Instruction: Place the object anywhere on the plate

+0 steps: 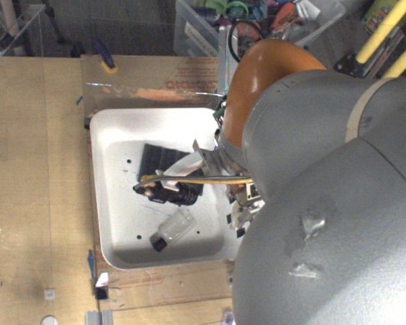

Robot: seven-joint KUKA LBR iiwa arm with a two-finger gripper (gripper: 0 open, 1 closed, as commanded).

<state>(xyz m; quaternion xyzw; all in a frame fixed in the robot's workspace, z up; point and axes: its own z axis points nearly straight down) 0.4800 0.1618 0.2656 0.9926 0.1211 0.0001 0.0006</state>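
Camera view puts the gripper (240,207) low at the right rim of the white bin (108,202), likely reaching for the clear bottle (176,226); you cannot tell whether it is closed.

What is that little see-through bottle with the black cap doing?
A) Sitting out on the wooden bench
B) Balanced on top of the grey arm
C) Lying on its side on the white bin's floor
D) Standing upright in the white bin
C: the clear bottle lies on its side on the floor of the white bin, with its black cap toward the view's lower left.
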